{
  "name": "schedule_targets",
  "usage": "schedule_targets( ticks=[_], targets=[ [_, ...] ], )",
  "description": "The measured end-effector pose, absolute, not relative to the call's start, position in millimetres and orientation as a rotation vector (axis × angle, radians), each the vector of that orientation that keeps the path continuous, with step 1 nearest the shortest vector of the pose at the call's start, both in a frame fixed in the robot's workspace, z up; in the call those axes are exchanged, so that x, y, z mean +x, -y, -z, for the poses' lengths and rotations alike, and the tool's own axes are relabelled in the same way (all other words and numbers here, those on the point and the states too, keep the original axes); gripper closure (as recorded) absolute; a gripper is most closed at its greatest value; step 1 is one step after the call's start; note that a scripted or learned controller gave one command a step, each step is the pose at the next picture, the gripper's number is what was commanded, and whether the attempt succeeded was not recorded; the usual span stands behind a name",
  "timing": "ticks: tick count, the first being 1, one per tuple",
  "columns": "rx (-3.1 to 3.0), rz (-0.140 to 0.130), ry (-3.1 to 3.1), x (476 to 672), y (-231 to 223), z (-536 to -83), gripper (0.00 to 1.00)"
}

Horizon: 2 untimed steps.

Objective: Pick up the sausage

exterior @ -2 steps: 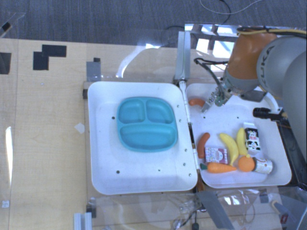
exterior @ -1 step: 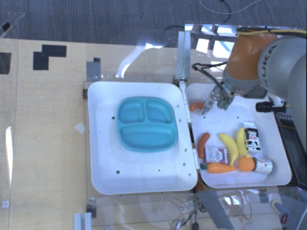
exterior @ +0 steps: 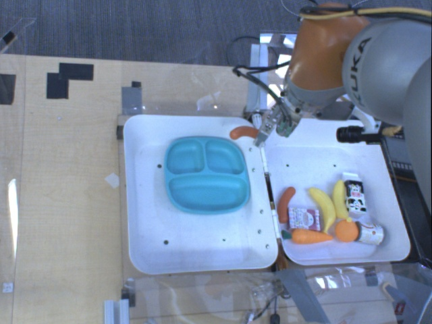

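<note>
A pale wooden bench [exterior: 61, 201] fills the left and lower part of the scene, its grain running under a clear sheet that throws soft reflections near the left edge. Black angular markers [exterior: 67, 78] sit on the bench toward its far left corner, one stepped in shape and another cut off at the left edge. Beyond the bench's far edge lies dark grey carpet [exterior: 148, 15] with a fine ribbed weave, stretching across the top of the view. Small grey metal brackets [exterior: 132, 98] stand on the bench surface. Even, cool overhead light falls across the bench, leaving faint shadows.
</note>
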<state>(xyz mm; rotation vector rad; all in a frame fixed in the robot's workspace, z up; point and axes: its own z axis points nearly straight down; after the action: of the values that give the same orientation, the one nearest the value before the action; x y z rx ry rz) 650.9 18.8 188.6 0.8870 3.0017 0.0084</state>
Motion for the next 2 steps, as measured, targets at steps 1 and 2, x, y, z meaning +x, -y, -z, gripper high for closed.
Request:
schedule_targets(
  ticks=[1,2],
  targets=[
    [1.246,-0.009,-2.875,590.2,-81,-258,1.0],
    [1.009,-0.007,-2.966,611.4,-66,-279,1.0]
  ],
)
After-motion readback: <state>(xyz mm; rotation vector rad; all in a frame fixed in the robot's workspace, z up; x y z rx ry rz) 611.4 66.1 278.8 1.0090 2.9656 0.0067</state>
